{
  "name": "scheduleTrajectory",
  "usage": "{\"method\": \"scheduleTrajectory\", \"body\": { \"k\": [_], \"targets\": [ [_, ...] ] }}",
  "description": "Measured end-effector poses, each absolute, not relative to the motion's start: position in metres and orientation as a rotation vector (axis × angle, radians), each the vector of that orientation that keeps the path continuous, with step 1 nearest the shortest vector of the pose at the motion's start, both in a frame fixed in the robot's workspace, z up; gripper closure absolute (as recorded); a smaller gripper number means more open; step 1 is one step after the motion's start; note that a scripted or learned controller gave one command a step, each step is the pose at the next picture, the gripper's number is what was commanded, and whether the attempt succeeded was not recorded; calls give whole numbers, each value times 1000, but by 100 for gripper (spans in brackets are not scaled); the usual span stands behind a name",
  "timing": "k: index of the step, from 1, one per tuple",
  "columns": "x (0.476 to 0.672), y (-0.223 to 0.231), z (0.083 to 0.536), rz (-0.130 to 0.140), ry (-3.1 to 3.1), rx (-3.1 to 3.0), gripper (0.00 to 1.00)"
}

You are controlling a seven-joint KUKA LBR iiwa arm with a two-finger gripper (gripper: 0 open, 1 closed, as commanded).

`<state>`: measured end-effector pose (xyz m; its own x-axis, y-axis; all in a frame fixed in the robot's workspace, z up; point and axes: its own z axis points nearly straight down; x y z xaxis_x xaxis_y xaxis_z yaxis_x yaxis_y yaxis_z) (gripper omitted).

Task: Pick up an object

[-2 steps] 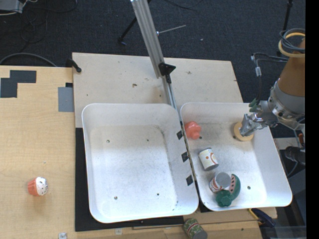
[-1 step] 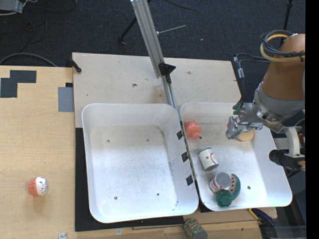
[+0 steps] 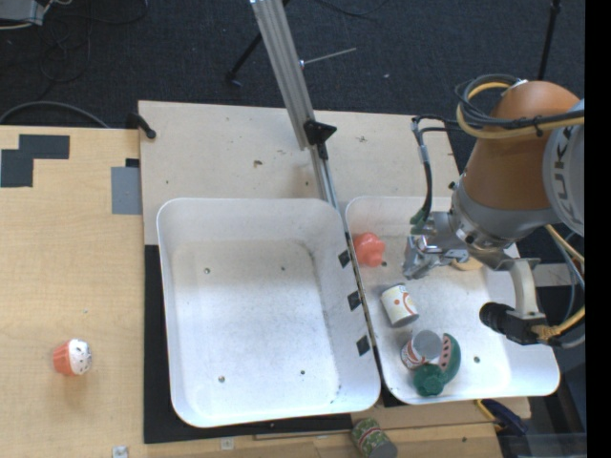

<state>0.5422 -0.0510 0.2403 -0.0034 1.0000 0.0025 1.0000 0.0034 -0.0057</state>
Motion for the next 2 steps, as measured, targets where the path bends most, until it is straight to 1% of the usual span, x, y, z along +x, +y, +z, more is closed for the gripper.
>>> {"method": "scheduleTrajectory", "body": {
  "k": [1,2],
  "targets": [
    [542,2,246,0,-2224,-2214,100],
    [530,44,235,5,-2221,-2215,100]
  ]
}}
